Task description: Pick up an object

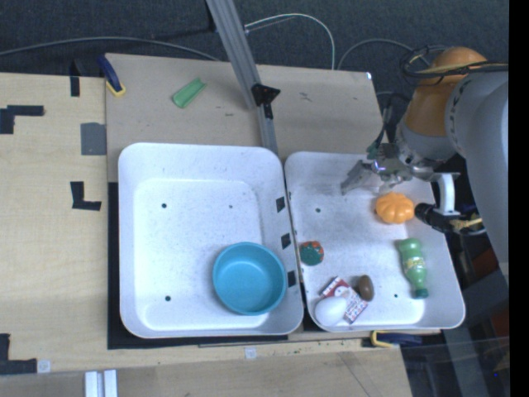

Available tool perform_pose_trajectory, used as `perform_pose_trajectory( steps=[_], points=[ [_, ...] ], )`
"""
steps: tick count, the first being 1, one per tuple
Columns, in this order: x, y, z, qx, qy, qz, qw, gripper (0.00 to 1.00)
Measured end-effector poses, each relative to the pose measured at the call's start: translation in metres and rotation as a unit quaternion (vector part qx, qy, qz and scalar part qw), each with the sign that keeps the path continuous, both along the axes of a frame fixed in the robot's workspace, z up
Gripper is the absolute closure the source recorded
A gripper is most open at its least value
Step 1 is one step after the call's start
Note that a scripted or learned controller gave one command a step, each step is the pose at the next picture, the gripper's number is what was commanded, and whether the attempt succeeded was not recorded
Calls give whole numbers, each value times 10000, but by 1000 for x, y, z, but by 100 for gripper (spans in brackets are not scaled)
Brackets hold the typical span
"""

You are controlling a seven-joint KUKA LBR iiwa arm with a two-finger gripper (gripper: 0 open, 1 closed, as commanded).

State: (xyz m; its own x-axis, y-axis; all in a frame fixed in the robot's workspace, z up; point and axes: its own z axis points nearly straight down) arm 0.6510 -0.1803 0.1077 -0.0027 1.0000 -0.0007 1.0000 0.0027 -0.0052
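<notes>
My gripper point(357, 180) hangs over the far part of the right bin point(331, 180), open with nothing between its fingers. An orange pumpkin-shaped object point(394, 208) lies just to its right and nearer the camera, apart from it. A green bottle point(412, 265) lies by the bin's right wall. A small teal and red object point(312, 253) sits near the left wall. At the front lie a white egg shape point(331, 311), a red and white packet point(350, 301) and a brown object point(364, 287), close together.
A blue bowl point(248, 277) sits in the left bin point(165, 180) at its front right. A grey pole point(240, 48) slants over the bench behind the bins. A green item point(188, 93) lies on the bench at the back left.
</notes>
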Motion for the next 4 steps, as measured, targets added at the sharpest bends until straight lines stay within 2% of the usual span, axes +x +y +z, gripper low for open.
perform_pose_trajectory(
  steps=[1, 2, 4],
  points=[
    [0, 1, -21, -4, -9, 2, 10000, 0],
    [0, 2, -10, -11, -11, 10, 10000, 100],
    [-6, 4, 91, -4, -51, -5, 10000, 100]
  ],
)
